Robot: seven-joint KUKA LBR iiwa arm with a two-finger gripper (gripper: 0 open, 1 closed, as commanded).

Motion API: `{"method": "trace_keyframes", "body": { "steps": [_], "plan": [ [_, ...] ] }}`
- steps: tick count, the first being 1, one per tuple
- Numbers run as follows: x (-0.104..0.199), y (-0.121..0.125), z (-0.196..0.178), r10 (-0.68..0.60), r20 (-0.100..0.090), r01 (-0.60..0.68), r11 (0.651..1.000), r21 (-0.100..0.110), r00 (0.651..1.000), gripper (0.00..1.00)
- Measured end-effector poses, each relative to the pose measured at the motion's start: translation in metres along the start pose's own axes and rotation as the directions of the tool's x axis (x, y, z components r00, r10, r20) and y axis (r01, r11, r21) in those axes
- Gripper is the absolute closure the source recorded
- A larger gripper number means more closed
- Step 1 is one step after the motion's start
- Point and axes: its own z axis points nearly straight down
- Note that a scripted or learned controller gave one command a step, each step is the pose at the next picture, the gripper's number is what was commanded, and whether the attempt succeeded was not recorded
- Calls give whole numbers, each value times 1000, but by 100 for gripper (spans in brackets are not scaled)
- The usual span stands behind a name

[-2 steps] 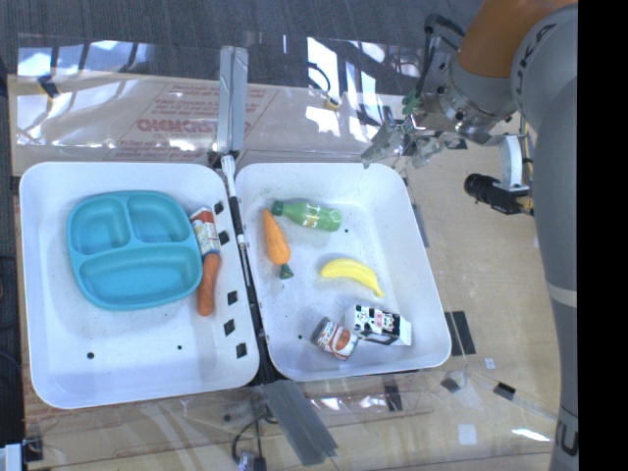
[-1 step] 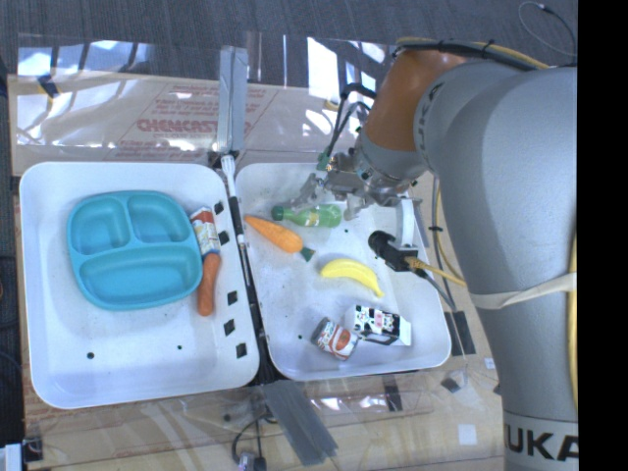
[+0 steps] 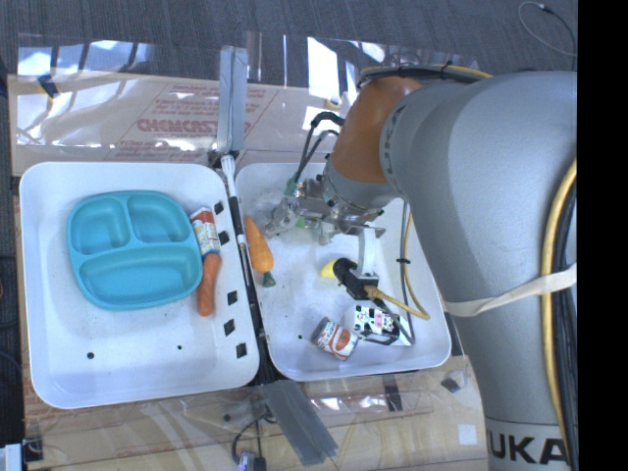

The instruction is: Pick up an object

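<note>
Clerk: What of the surface and the room?

Inspector: The bench (image 3: 128,116) carried a brown sheet with red lettering under a clear film that caught the glare. Dark grey carpet (image 3: 294,8) lay beyond it. Two shallow white bins sat side by side on the bench, meeting along a seam marked with black tabs.

Clerk: And the gripper?

Inspector: The gripper (image 3: 297,214) stood low over the far part of the right bin (image 3: 294,307), beneath the grey arm (image 3: 471,165), whose orange band faced the camera. Whether it was open or closed could not be told, as its end was a tangle of metal and cable at that angle. No object was visible in its grasp.

Clerk: The object to be picked?

Inspector: The nearest was a carrot (image 3: 258,246). It lay in the right bin close against the wall shared with the left bin, just beside the gripper on the view's left. Contact between the two could not be confirmed.

Clerk: Other contents?

Inspector: In the right bin were a small yellow item (image 3: 328,270) near the middle, a small can (image 3: 334,339) on its side near the front wall, and a pale item with dark markings (image 3: 381,324) just beside the can. The left bin (image 3: 59,361) held a blue divided plate (image 3: 128,248), a small labelled bottle (image 3: 203,232) against the plate's right edge, and a second carrot (image 3: 206,285) just below the bottle
</note>
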Motion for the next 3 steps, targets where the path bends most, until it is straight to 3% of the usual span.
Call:
{"method": "trace_keyframes", "body": {
  "steps": [1, 2, 3],
  "plan": [
    [-18, 37, 2, 138, 1, -138, 990, 13, 990, 0],
    [-11, -9, -54, 118, -2, -118, 993, -1, 993, 0],
    [-27, 35, 0, 133, 0, -133, 991, 2, 991, 0]
  ]
}}
